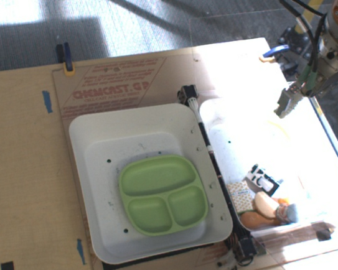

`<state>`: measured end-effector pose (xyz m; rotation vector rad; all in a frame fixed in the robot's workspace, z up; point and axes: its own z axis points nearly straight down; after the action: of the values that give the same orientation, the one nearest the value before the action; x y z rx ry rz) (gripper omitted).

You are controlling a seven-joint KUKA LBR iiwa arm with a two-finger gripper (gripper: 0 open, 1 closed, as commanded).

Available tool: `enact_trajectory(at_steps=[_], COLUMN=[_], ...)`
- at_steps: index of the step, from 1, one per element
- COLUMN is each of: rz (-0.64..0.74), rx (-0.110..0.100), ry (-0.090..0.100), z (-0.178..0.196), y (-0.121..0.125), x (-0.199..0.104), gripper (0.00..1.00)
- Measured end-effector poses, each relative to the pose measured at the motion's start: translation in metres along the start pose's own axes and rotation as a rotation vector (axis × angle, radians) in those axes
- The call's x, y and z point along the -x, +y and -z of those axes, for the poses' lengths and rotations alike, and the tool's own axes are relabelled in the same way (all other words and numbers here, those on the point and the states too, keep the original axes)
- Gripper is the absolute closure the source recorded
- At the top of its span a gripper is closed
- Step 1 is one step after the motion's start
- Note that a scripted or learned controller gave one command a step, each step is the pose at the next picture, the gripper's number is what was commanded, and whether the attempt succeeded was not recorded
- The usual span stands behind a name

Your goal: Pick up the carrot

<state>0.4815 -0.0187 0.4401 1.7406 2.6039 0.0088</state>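
The worktop (25, 184) is covered in brown cardboard, with black tape marks and a couple of blue tape bits out at 9 o'clock, probably just there as position markers. Next over, the left bin (87, 137) is seen with a green divided plate (163, 194) laid flat in its middle; all three compartments look bare, so it's likely parked there as a spare target or a distractor. A black clamp strip (214, 162) is run between the two bins, apparently to keep them pinned side by side.

In the right bin (241, 114), everything is bunched at the 6 o'clock corner: a tan waffle-like block (240, 198), a black-and-white tagged piece (263, 179), a pale rounded item (266, 203), a greyish blob (287, 211). The carrot (256, 218) is taken to be the orange shape along the bin's bottom edge, partly tucked under the pale item, so its full length can't be made out. Glare washes out much of that bin.

At 2 o'clock the gripper (283, 105) is hung above the bin's far side, well apart from the pile, nothing held; open or closed can't be told.
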Motion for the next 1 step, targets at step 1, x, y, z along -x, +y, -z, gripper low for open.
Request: enact_trajectory(at_steps=[1], rz=[0.011], rx=[-0.004], ry=[0.003], z=[0.0037], y=[0.0769], x=[-0.0616], gripper=[1.0])
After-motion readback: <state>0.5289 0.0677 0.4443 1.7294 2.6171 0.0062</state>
